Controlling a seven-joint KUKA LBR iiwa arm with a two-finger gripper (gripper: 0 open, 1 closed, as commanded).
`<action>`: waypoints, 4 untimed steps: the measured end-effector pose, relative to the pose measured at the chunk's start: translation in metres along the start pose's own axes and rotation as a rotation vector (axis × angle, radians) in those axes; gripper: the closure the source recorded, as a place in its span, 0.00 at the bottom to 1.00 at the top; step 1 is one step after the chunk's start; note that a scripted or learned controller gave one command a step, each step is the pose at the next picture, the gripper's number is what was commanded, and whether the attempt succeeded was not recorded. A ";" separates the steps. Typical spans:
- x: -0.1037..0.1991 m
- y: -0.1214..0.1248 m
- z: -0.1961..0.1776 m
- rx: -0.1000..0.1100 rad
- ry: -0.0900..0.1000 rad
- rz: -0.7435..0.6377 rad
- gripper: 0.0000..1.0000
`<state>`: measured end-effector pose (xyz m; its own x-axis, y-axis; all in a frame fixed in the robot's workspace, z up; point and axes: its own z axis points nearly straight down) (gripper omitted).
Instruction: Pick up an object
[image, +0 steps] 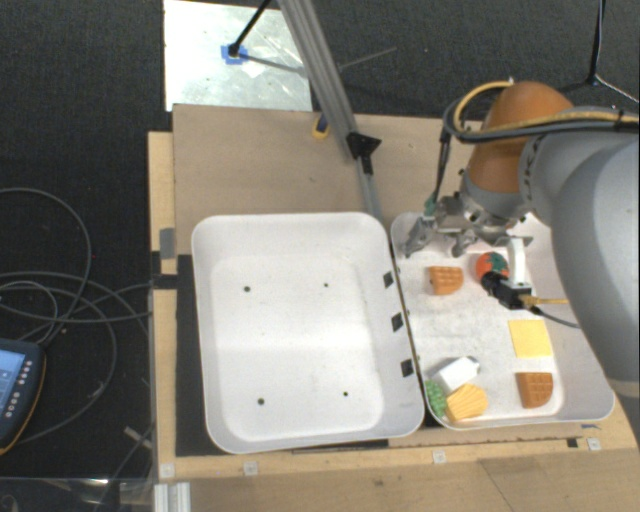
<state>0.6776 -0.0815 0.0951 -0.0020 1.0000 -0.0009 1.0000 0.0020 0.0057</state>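
My gripper (438, 241) hangs over the back left part of the right bin (480, 320), its two grey fingers (414, 239) spread open with nothing between them. Just below it lies a small orange block (446, 279). To that block's right sits a red and green object (489, 265), partly covered by the wrist. Further forward I see a flat yellow square (530, 338) and an orange-brown block (535, 389). At the front left corner a white block (458, 373), a yellow wedge (467, 402) and a green piece (436, 398) are bunched together.
The left bin (290, 330) adjoins the right bin, joined by black clips along the shared wall (398, 322). A grey pole (335, 95) slants across the back of the bench. The arm's bulk covers the right bin's far right side.
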 end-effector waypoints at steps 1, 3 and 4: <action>0.001 0.000 -0.009 0.000 0.001 -0.001 1.00; -0.013 0.004 -0.128 -0.004 0.000 0.001 1.00; -0.013 0.005 -0.143 0.001 0.000 -0.001 1.00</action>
<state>0.6818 -0.0940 0.2381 -0.0031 1.0000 -0.0005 1.0000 0.0031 0.0045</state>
